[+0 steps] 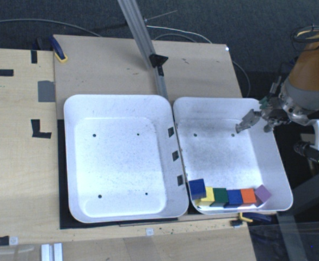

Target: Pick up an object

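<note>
Several small blocks lie in a row along the front wall of the right bin (268,156): a blue block (196,187), a yellow one (206,199), a green one (220,196), another blue one (234,198), an orange one (248,196) and a purple one (262,193). My gripper (254,126) hangs over the bin's far right part, well behind the blocks. It is open, its two fingers spread, with nothing between them. The orange-banded wrist (304,75) rises at the right edge.
The left bin (72,145) stands beside the right one, with black clips (175,155) on the shared rim. A slanted metal pole (140,29) crosses the bench behind the bins. Cables run along the back.
</note>
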Robot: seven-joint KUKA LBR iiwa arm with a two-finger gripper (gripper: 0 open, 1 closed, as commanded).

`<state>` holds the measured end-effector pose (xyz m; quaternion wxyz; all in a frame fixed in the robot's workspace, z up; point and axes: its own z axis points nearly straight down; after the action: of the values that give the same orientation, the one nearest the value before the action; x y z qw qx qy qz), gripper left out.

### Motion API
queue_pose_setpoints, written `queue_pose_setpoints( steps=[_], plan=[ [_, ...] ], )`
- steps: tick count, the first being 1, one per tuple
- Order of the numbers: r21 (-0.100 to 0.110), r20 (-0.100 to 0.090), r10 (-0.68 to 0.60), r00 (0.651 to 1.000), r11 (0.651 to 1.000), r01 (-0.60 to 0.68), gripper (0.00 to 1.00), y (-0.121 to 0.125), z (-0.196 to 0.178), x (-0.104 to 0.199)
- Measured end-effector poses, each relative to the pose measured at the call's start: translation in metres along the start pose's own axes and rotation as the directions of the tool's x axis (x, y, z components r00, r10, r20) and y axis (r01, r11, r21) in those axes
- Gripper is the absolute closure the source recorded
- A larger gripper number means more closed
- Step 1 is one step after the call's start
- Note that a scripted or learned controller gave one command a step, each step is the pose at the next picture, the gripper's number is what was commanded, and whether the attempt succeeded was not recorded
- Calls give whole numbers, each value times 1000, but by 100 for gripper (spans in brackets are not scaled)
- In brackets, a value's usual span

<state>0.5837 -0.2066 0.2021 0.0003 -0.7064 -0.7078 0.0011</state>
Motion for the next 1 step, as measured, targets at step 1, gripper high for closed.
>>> queue_pose_setpoints(
  steps=[1],
  plan=[
    [-3,-1,1,1000,1000,-1,0,-25,-31,-2]
  ],
)
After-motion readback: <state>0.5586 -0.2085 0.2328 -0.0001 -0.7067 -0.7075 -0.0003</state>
